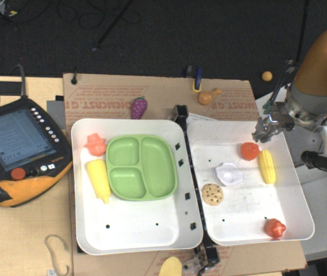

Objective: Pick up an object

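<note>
Gripper [262,132]: dark, at the right bin's upper right corner, just above the red-orange tomato; arm grey with orange band enters from the right. Whether the fingers are spread or closed cannot be told; nothing is seen between them.

Right bin [301,223], white, shallow. Contents:
- tomato [249,150], red-orange, upper right part, just left of the corn.
- corn cob [266,166], yellow, lying lengthwise near the right wall.
- small white cup-like piece [229,174], centre of the bin, left of the corn.
- cookie [212,194], tan with dark chips, near the left wall, below the white piece.
- strawberry [274,227], red, lower right corner.

Left bin [129,234], white, touching the right bin along a black joint. Contents:
- green divided plate [140,168], three compartments, upper centre.
- yellow bottle-shaped piece [99,179], just left of the plate.
- pink-orange star-like piece [95,145], upper left corner, above the yellow piece.

Outside the bins, on the cardboard sheet: purple grapes [138,107] and an orange pear-shaped piece [207,96] behind the bins; a yellow lemon-like piece [170,266] at the front edge.

Worktop [19,234], left: orange-and-grey control pendant [16,148] with screen.
</note>
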{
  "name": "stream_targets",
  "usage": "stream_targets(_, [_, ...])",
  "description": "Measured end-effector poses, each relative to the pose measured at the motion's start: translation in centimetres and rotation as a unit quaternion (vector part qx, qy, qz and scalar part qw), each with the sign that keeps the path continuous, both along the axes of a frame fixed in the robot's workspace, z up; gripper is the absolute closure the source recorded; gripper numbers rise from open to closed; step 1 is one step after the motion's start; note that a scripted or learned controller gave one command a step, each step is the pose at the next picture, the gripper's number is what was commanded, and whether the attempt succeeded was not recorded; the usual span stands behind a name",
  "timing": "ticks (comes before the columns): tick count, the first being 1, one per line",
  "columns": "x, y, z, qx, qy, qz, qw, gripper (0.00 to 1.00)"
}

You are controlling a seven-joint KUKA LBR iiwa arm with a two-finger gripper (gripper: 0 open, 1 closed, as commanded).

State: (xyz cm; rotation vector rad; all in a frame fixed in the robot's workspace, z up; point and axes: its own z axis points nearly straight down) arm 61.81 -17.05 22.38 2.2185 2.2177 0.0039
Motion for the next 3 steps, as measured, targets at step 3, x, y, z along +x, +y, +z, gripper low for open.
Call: stream_targets(3, [-3.2,8.9,-0.3,0.002,0.005,0.001,1.0,1.0])
